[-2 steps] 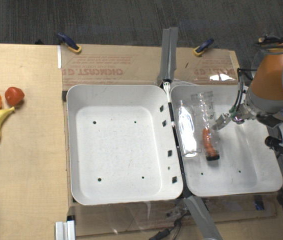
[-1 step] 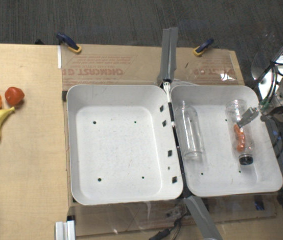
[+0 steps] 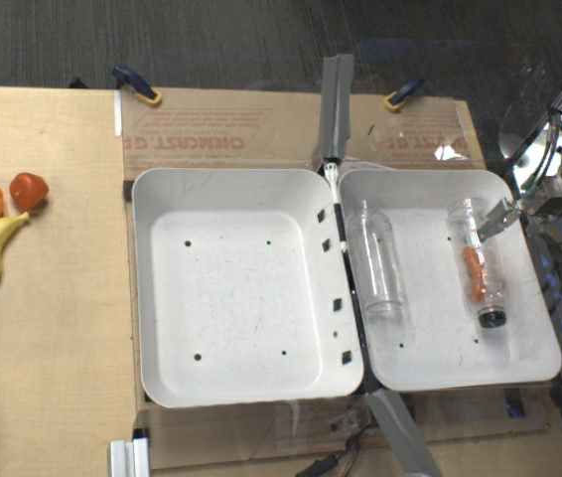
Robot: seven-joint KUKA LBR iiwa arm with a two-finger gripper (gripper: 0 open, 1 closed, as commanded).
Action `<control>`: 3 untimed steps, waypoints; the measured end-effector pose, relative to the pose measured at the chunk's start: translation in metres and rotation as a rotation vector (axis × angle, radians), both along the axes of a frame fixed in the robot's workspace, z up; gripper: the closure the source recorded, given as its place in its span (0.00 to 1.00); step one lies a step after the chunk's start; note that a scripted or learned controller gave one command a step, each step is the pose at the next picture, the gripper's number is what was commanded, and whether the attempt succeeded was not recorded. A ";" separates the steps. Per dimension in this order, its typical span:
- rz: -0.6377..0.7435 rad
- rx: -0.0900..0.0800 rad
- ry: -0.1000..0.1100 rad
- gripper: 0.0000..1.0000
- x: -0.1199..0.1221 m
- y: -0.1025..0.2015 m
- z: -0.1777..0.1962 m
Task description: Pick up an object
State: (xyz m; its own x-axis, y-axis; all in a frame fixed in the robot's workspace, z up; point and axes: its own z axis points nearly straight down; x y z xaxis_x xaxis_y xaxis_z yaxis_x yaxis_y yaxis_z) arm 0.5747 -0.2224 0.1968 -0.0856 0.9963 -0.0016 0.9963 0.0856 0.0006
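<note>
Inside the right bin (image 3: 549, 351) we see two candidates lying flat: a clear tube (image 3: 380, 266) near its left wall and a clear bottle (image 3: 480, 266) with orange contents and a dark cap near its right wall. We find the hand (image 3: 499, 219) at that bin's upper right rim, just beside the bottle's top end, likely lining up on it; we cannot tell how it is set. Left of that bin, the left bin (image 3: 147, 296) gives it nothing to grasp.
</note>
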 end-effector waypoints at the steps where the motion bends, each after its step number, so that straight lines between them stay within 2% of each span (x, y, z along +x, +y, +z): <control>1: 0.082 0.009 0.001 0.00 -0.001 0.008 -0.106; 2: 0.081 0.009 0.001 1.00 -0.001 0.007 -0.096; 3: -0.014 0.000 -0.001 1.00 0.007 0.089 0.023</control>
